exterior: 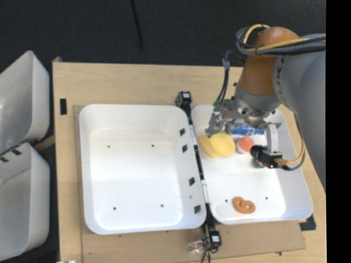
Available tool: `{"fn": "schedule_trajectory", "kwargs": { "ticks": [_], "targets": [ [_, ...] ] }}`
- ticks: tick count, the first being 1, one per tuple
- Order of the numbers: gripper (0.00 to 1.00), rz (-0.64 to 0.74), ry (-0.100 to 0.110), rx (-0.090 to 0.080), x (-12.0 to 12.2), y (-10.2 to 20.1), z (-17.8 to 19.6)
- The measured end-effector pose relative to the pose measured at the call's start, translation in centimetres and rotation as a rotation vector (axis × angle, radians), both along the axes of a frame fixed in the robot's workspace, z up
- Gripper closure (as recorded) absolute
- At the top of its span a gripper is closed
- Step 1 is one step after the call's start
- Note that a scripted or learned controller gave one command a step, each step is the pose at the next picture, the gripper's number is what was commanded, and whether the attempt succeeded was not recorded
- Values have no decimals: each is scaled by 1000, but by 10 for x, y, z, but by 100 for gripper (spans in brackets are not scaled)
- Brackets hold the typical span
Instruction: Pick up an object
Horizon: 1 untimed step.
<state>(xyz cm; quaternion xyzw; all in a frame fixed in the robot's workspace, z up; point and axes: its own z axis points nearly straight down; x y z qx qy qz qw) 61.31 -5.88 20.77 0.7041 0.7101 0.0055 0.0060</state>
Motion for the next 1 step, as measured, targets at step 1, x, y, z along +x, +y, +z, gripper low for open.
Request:
{"fn": "schedule_trajectory", "kwargs": {
  "ticks": [1],
  "targets": [
    [100,1,13,3,11,71,-6]
  ]
}}
